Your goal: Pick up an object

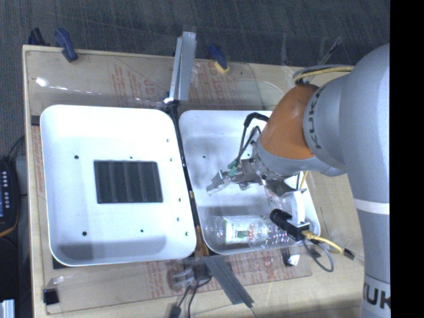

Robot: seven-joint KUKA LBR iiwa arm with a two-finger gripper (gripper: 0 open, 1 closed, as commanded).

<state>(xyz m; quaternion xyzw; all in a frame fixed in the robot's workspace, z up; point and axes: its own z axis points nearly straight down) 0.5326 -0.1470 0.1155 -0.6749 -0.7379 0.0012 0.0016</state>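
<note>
A clear plastic bottle (244, 232) with a green and white label lies on its side along the near wall of the right bin (199, 144). A dark grey ribbed rectangular block (128, 181) lies flat in the middle of the left bin (66, 131). My gripper (220, 180) hangs over the middle of the right bin, pointing left, above and a little behind the bottle. It is apart from the bottle, and nothing shows in its grasp. The arm's orange band (286, 131) and grey wrist cover the bin's right side.
A grey metal bar (181, 68) rises at the back between the two bins. Blue clamps (66, 45) hold the board's far edge. Cables and a metal bracket (222, 280) lie in front of the bins.
</note>
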